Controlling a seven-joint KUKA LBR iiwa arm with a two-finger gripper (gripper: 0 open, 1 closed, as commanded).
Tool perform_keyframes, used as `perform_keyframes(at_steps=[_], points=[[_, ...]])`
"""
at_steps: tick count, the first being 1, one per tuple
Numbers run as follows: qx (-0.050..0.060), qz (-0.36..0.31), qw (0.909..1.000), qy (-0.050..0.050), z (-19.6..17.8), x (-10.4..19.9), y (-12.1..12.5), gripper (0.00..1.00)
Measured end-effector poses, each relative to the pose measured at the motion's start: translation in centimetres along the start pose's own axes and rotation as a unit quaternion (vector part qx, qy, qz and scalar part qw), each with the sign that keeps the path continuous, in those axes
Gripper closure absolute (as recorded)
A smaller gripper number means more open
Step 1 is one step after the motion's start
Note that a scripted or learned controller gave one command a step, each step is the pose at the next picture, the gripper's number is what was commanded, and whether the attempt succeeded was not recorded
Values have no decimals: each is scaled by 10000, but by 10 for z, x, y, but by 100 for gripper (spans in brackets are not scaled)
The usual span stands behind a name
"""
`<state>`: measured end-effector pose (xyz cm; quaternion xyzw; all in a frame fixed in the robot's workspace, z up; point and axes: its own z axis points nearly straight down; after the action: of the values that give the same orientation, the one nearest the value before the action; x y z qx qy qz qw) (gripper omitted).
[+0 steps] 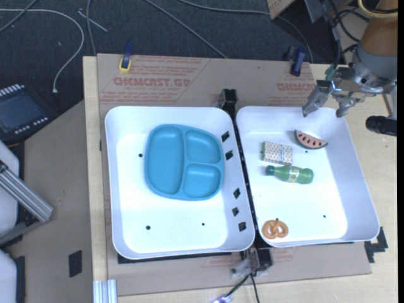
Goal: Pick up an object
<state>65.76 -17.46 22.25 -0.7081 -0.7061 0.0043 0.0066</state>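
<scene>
Gripper (327, 109) — fingers spread, nothing held, poised above your right bin's (353, 188) far edge. Step: approach. Next, I judge — descend onto watermelon slice (309, 140) just below.

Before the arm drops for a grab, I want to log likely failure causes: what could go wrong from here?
1. The open two-finger gripper hovers over the right white bin's far rim, beside the red watermelon slice toy; a straight descent could hit the rim.
2. The patterned small packet lies very close to the green plastic bottle, so the fingers may nudge both.
3. The bottle lies on its side and might roll.
</scene>
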Motion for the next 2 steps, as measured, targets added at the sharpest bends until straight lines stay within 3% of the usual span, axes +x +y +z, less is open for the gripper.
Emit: perform_keyframes(at_steps=[1, 2], points=[[-74, -16, 10000, -16, -10, 1, 2, 0], [-53, -17, 10000, -9, 34, 4, -2, 0]])
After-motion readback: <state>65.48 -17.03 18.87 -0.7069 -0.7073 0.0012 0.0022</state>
